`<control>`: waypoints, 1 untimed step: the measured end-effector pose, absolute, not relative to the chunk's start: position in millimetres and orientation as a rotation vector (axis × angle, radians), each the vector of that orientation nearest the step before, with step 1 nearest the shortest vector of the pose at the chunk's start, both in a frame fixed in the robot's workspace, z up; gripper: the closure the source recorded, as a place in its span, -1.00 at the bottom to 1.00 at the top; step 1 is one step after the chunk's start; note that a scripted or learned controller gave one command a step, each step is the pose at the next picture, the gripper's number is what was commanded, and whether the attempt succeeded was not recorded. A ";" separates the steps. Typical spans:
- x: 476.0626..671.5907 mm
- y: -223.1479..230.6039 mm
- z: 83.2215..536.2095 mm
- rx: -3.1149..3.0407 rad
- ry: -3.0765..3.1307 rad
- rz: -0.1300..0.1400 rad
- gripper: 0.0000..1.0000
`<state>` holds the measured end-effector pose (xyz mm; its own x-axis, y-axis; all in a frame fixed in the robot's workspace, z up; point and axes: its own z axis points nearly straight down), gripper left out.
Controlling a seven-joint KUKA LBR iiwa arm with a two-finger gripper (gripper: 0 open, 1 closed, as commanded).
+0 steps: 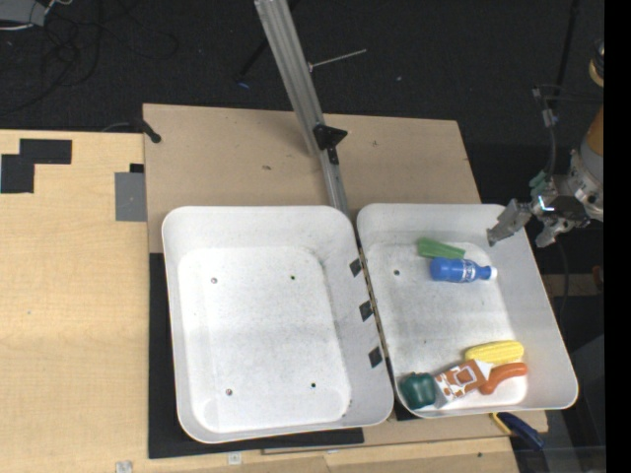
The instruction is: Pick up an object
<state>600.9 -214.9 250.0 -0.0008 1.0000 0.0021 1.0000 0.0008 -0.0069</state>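
Nearest us, in the front corner of the right bin [548, 335], we find a small cluster: a dark green cup-like piece [419, 390], an orange-and-white toy [471, 377] touching it, and a yellow corn-shaped piece [494, 352] lying just behind. We judge all three light, stiff plastic; the corn piece's ridged sides should grip well, though it lies close to the wall.

Farther back, a blue bottle [459, 271] lies on its side with a green piece [440, 249] touching it from behind. We judge the bottle light, smooth and apt to roll, so we would take it across its body. Any label on it is too small for us to read.

Farthest, the gripper [523, 218] hangs over the right bin's far rim, carrying nothing; whether it is spread or closed we cannot tell.

The left bin [177, 264] sits alongside.
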 end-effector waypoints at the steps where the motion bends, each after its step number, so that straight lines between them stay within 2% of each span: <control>1: 601.9 -214.5 252.8 -2.216 -2.223 0.002 -1.00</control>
<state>601.9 -214.5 252.8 -0.0031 1.0000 0.0005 1.0000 0.0031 -0.0026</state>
